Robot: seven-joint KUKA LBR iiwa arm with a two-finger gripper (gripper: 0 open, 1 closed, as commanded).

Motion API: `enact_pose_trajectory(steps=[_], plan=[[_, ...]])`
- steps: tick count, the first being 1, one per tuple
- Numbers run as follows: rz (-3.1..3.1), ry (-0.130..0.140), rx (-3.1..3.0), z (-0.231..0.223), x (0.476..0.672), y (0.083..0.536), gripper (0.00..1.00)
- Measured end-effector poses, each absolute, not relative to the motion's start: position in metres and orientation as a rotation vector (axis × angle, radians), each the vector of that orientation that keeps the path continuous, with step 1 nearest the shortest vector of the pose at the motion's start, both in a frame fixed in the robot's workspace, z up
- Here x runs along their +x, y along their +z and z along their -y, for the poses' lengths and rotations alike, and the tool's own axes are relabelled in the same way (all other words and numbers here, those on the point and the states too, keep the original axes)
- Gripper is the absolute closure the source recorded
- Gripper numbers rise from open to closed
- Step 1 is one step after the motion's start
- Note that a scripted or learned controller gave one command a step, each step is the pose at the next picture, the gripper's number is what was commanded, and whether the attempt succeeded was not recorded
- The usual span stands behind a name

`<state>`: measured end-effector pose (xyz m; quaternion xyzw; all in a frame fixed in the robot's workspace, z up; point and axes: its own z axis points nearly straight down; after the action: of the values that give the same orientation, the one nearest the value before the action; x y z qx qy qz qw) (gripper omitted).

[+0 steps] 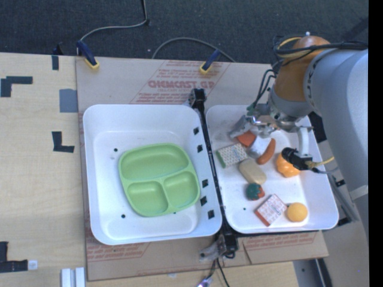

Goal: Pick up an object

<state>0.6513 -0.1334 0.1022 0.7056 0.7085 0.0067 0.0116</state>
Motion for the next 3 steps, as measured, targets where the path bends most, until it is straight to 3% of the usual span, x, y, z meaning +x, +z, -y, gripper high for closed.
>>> enact_pose_trajectory(steps=[2,3], plan=[[-2.21,0.019,2.2,0.125,0.666,0.098,0.0],[-2.223,0.001,2.219,0.112,0.669,0.085,0.0]])
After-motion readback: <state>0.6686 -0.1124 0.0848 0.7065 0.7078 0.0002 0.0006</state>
